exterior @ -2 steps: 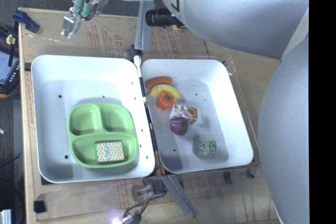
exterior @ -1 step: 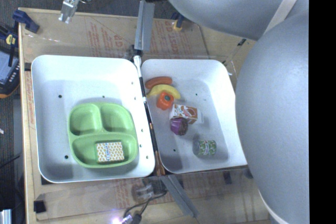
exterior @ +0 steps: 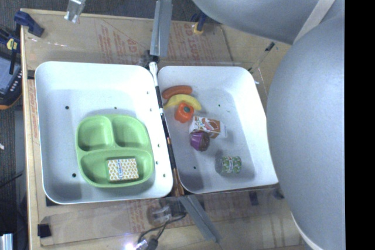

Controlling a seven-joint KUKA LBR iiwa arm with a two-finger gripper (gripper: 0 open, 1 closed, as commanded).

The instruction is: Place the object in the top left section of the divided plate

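A green divided plate lies in the left bin. Its top left section and top right section hold nothing. A small patterned packet lies flat in the wide bottom section. My gripper hangs high over the bench's far left corner, beyond the left bin and well apart from the plate, with nothing visibly in it. The big grey arm covers the top and right of the view.
The right bin holds a red sausage, a yellow banana, an orange pepper-like piece, a small carton, a purple item and a green can. A metal bar runs back between the bins.
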